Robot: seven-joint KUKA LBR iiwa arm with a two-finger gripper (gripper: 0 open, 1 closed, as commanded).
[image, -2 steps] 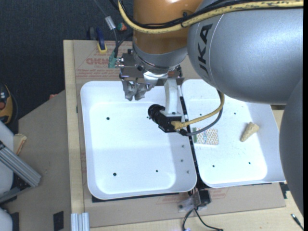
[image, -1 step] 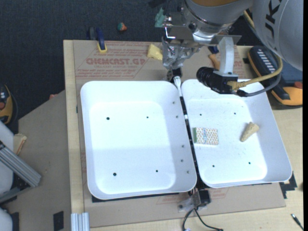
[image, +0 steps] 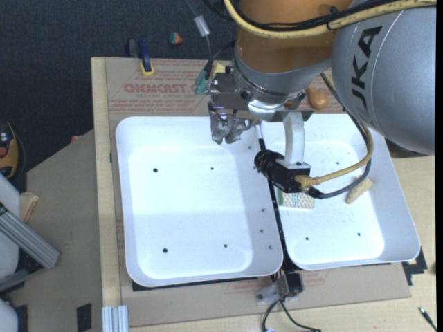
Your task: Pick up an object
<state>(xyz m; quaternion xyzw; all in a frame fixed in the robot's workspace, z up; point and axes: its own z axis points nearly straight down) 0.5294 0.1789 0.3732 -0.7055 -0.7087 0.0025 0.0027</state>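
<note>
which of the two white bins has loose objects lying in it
The right bin: a tan piece and a small patterned item lie in it. The left bin shows bare white floor.

The arm (image: 360,54) reaches in with wrist pointing down; its gripper (image: 227,131) hangs over the left bin's (image: 138,206) far right corner.

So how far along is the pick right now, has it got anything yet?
Nothing looks picked yet. The gripper sits low over the back edge of the left bin, with no object visible in it. In hand: the arm is posed above the bins' dividing edge. Left to do: reach an object, such as the small patterned item or the tan piece in the right bin, then grasp and lift it.
</note>
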